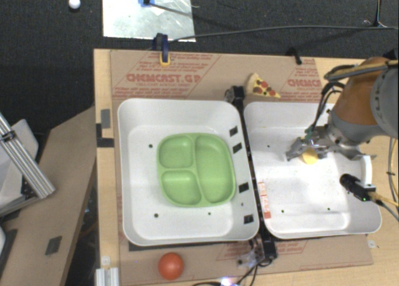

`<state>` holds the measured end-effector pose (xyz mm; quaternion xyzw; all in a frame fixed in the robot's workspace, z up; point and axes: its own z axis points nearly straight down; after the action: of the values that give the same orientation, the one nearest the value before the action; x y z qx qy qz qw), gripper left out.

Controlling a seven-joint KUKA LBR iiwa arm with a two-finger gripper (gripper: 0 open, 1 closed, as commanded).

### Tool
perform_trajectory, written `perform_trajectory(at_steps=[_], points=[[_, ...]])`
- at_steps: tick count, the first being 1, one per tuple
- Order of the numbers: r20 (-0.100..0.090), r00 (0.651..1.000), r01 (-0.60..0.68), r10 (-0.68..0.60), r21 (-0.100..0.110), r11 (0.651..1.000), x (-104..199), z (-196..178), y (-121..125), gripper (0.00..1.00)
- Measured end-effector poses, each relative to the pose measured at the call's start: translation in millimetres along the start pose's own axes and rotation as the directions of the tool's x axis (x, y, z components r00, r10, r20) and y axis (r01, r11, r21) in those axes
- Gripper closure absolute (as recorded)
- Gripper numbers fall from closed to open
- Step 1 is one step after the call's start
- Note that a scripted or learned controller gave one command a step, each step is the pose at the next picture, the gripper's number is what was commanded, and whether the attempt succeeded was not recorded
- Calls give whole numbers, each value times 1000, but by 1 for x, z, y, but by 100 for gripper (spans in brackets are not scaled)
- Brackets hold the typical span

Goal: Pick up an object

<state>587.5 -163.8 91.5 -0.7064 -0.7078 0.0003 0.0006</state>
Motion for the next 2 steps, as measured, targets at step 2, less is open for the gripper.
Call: perform_trajectory(at_steps=[2], points=[[2, 1000, 2, -2, -8, 1000, -6, -62, 10, 100]])
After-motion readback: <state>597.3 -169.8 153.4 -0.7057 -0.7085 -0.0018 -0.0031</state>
